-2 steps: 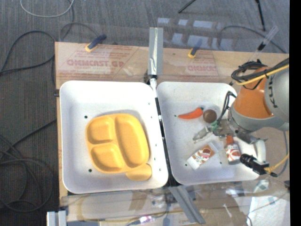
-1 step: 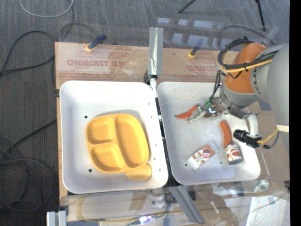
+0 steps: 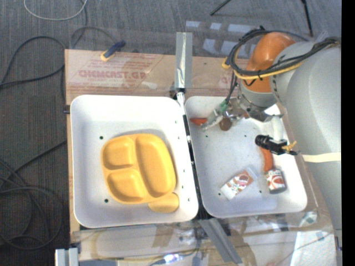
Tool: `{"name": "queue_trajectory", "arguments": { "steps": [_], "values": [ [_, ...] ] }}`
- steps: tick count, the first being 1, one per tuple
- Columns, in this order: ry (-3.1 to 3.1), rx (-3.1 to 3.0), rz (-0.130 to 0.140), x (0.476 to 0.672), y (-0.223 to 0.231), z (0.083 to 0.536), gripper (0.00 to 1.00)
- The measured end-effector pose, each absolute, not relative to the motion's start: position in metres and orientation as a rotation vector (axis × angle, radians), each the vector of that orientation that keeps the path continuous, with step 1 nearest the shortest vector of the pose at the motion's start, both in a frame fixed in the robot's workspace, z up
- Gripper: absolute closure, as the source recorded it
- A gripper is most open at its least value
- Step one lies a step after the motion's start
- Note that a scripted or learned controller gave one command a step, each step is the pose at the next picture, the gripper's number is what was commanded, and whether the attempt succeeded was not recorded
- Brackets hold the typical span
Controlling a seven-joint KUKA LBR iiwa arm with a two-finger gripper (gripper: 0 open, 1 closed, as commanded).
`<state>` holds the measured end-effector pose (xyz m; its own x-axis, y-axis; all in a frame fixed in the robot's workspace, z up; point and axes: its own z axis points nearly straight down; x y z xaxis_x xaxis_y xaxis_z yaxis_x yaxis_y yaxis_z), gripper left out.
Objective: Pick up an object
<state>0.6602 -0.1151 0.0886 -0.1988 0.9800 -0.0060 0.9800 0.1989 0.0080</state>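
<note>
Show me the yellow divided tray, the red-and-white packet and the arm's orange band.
yellow divided tray (image 3: 156, 164): camera view, on its largest compartment.
red-and-white packet (image 3: 237, 184): camera view, on the middle of its top face.
orange band (image 3: 270, 47): camera view, on its rounded top.

Tray (image 3: 138, 168) lies in left bin (image 3: 89, 121), carton (image 3: 237, 184) in right bin (image 3: 233, 148).

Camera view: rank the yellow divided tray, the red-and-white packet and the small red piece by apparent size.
1. yellow divided tray
2. red-and-white packet
3. small red piece
Similar depth; order is safe.
</note>
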Motion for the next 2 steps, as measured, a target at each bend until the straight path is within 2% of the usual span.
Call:
{"name": "queue_trajectory", "arguments": {
  "steps": [1, 2],
  "values": [
    [2.423, 1.978, 0.0, 0.661, -0.116, 0.1, 1.0],
    [2.314, 2.124, -0.005, 0.66, -0.081, 0.183, 1.0]
  ]
}}
